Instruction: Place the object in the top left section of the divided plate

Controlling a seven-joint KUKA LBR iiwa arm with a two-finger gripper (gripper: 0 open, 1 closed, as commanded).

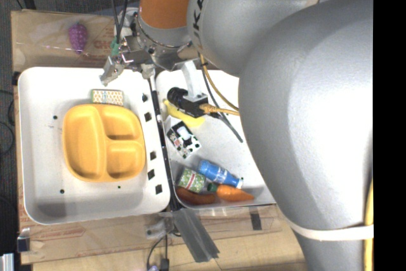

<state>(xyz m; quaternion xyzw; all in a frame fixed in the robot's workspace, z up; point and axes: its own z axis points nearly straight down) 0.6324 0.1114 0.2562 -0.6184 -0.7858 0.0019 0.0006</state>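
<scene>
One small flat box with a checked, patterned top seems to be the task's thing, though this is a judgement, since several loose items are in view. Farthest left, a purple knobbly toy sits on the brown bench, outside the shallow white left bin. The box lies inside this bin, touching the upper rim of the yellow divided plastic plate. It looks light, stiff and thin, so it would probably best be pinched across its short sides. Its low profile could let it slip. The tool hangs just above the box, slightly beyond it and apart from it. Whether the tool is clenched or released cannot be told. It holds nothing visible. Right of the plate, the white right bin carries mixed toys.
</scene>
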